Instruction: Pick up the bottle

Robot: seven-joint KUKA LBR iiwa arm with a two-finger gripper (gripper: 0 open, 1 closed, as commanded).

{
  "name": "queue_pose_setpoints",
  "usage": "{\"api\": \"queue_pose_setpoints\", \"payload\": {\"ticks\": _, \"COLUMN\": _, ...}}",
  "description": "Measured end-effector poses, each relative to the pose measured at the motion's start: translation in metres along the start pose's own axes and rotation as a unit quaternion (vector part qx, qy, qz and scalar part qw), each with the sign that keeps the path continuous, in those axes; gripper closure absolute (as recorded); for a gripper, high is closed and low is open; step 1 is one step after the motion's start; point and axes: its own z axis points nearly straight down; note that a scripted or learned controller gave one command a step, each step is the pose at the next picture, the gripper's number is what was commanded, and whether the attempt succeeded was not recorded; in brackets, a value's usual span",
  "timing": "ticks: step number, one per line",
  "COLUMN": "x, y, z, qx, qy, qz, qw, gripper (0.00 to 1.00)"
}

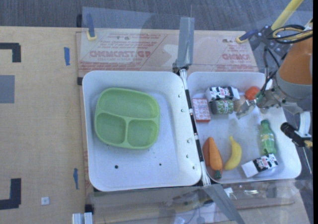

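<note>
Toward the right side of the right bin [293, 171] lies the green bottle [267, 138], resting on its side with its cap end pointing to the far wall — untouched and free of the arm. The gripper [247, 107] sits near the bin's far right area, up-left of the bottle and apart from it, with a small orange-red item [252, 92] just beside it; whether the gripper is holding anything cannot be made out from this angle. Nearby are two cow-print cartons [221, 93] and a dark can [222, 107], then a small red box [201, 109]. Closer to the near wall lie a carrot [214, 154], a banana [233, 153] and another cow-print carton [260, 165]. The left bin [99, 168] holds a green divided plate [127, 117].
</note>
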Motion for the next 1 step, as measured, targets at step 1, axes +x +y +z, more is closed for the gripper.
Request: {"api": "queue_pose_setpoints", "payload": {"ticks": 1, "x": 0.0049, "y": -0.0545, "z": 0.0087, "qx": -0.002, "qy": 0.007, "qz": 0.061, "qw": 0.9981, "gripper": 0.0}}
